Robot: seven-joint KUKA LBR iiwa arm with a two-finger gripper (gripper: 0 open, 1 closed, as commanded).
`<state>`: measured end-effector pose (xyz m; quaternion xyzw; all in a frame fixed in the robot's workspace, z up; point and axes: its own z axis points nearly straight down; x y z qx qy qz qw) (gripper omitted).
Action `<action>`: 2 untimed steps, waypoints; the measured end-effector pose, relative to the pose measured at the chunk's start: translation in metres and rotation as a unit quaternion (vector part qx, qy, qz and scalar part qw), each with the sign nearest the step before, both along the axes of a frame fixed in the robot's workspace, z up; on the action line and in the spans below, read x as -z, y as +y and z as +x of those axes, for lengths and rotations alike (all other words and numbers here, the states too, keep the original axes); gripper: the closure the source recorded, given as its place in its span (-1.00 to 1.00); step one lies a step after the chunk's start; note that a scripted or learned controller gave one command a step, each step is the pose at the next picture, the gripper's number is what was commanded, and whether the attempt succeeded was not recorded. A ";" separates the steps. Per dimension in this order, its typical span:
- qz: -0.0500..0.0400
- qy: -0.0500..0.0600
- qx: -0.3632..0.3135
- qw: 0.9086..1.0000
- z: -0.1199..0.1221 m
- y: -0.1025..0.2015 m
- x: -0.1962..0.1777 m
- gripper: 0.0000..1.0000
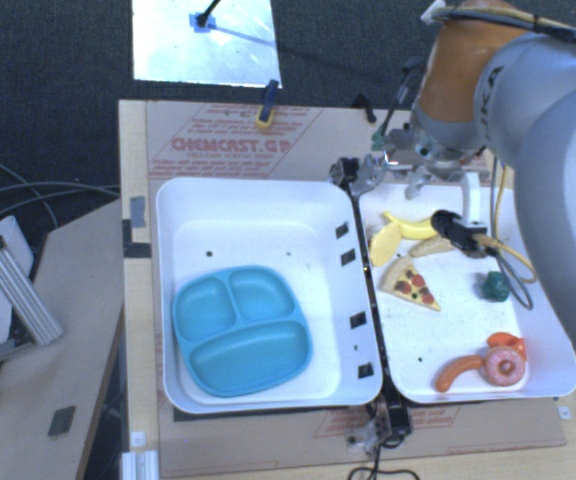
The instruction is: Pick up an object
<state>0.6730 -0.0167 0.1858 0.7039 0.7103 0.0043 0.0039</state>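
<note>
The right bin (548, 368) holds several toy foods. A yellow banana (398, 233) lies near its far left, with a pizza slice (411, 284) just in front of it. A small dark green piece (495, 286) sits toward the right. A pink donut (505, 365) and an orange sausage (457, 372) lie at the front. My gripper (420, 166) hangs over the bin's far edge, just beyond the banana, below the orange wrist band (463, 58). Nothing shows in its grasp.
The left bin (198, 218) carries a blue divided plate (240, 328). A black cable (463, 233) loops from the wrist over the right bin's far part. The grey arm (558, 148) covers the right side. A shiny sheet (205, 28) lies beyond the bench.
</note>
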 end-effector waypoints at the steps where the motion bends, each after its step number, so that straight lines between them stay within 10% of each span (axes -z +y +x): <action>1: 0.001 0.007 0.000 1.000 -0.056 0.068 0.002 -1.00; 2: 0.000 0.007 0.005 1.000 -0.088 0.058 0.002 -1.00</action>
